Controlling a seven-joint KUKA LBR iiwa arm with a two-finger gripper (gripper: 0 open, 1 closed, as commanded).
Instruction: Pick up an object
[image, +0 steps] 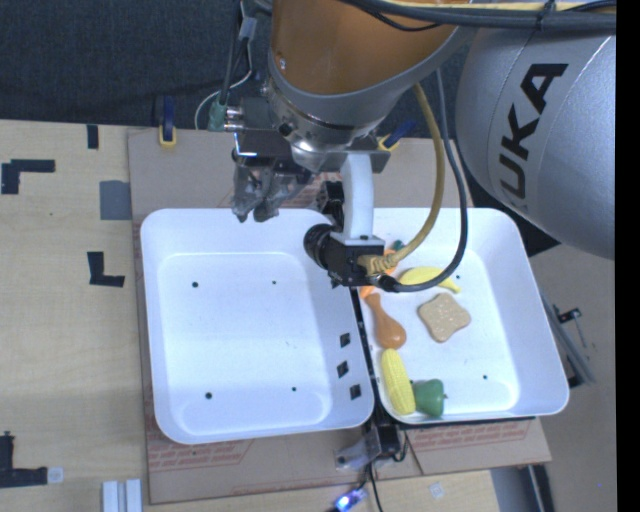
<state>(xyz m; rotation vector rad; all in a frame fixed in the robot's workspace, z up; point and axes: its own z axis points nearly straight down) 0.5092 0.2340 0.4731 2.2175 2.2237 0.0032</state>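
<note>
The surface (60, 330) is pale wood marked with short black tape strips and a grey patch near its left edge. A sheet of brown cardboard (190, 455) lies on it under two white bins. Beyond the far edge of the surface the room is a dark backdrop (100, 50), and a blue and yellow clamp (166, 128) grips the far edge of the cardboard.

The arm (540, 110) comes in from the right. Its gripper (256, 208) hangs over the far edge of the left bin (160, 300), towards that bin's far right corner. Whether the gripper is spread or pressed together cannot be told from this angle, and nothing can be seen in it.

The things to pick all lie in the right bin (520, 300). A banana (430, 277) lies nearest the far edge, with a slice of bread (444, 318) just beside it towards the near edge. An orange drumstick-shaped toy (386, 324) lies along the bin's left wall. A corn cob (397, 380) and a green pepper (429, 398) sit touching in the near left corner.
</note>
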